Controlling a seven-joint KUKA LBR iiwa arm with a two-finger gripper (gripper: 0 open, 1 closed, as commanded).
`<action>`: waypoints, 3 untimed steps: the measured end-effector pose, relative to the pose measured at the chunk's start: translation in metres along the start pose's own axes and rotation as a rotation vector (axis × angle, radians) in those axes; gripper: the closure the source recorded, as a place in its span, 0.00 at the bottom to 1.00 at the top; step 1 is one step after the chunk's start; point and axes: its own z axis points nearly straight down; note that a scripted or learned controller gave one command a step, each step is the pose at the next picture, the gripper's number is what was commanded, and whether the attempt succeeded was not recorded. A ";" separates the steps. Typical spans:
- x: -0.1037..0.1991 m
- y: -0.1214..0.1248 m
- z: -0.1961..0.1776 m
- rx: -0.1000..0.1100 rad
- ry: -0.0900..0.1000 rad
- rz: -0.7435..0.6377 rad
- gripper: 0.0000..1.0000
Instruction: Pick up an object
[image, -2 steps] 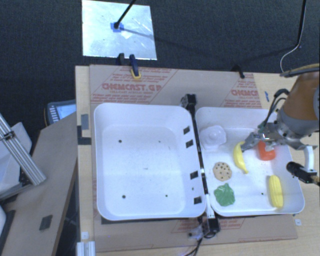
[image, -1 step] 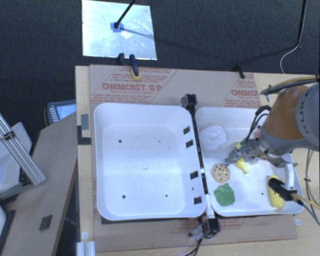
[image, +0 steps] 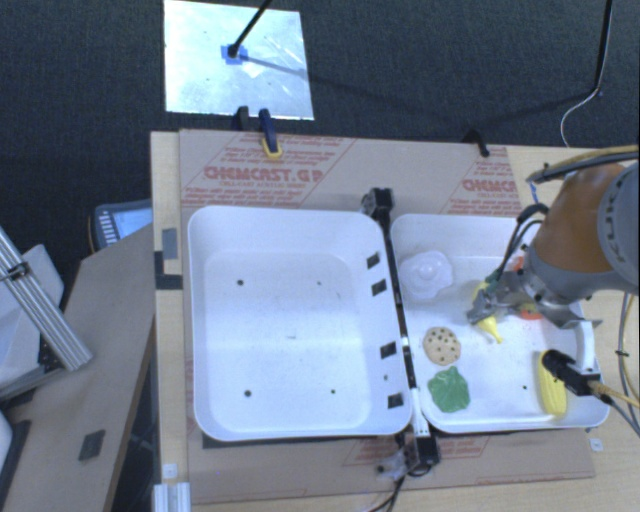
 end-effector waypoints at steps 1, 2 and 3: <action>0.065 0.000 -0.103 -0.001 0.001 -0.005 1.00; 0.136 -0.006 -0.234 -0.002 0.000 -0.005 1.00; 0.156 -0.075 -0.193 0.008 0.002 -0.001 1.00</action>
